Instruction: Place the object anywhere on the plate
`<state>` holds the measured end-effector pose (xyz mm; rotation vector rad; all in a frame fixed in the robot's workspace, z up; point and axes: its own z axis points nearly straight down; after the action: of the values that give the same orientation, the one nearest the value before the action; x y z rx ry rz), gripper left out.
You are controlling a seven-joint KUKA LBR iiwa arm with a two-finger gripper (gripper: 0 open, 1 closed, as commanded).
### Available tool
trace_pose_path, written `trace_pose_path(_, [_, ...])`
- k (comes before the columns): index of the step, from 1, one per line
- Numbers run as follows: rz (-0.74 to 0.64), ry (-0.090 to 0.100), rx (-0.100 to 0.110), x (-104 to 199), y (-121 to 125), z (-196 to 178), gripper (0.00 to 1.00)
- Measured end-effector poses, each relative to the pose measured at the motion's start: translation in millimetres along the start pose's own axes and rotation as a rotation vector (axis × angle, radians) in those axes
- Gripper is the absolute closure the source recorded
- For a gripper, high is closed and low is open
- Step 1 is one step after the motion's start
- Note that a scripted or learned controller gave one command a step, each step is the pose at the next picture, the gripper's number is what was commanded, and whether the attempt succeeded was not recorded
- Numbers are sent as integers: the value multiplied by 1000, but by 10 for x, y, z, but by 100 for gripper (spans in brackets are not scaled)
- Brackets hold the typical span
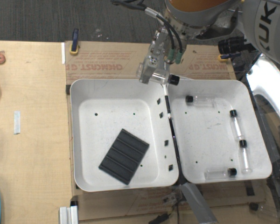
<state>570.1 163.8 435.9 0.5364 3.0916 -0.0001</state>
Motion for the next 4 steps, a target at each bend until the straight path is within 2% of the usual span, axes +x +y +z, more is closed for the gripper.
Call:
trace_pose_path(1, [-387,1,-1,-70,690,-52,100])
trace_pose_path(2, [-775,0,-3,-399,824,-52,100])
trace_pose_path(3, [-769,-4,-5,-420,819,-143,100])
trace_pose_path(4, [-1226,0,-4,-634,910,-50,100])
